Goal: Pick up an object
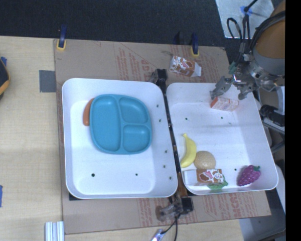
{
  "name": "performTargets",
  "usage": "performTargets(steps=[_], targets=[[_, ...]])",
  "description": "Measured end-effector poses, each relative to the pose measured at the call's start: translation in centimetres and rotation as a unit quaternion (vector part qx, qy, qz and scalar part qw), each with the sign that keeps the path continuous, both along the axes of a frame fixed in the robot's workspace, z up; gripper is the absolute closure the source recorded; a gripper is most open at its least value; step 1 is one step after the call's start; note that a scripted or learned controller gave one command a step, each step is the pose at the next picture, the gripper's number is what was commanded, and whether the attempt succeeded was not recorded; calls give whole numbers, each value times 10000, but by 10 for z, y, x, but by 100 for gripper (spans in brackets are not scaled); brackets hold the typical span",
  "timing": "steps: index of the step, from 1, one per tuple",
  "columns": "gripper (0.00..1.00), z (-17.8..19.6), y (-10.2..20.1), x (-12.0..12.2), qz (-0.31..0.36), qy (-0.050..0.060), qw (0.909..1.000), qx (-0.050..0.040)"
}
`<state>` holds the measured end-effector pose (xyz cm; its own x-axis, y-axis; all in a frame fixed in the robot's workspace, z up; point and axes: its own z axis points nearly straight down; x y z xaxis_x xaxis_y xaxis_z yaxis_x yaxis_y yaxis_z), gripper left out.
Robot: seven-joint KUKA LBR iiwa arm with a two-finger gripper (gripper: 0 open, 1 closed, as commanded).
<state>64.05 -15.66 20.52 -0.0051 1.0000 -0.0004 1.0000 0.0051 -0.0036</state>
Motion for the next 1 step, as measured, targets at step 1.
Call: performTargets(steps=[1], targets=[[0,-87,-4,18,9,-41,10000,-23]])
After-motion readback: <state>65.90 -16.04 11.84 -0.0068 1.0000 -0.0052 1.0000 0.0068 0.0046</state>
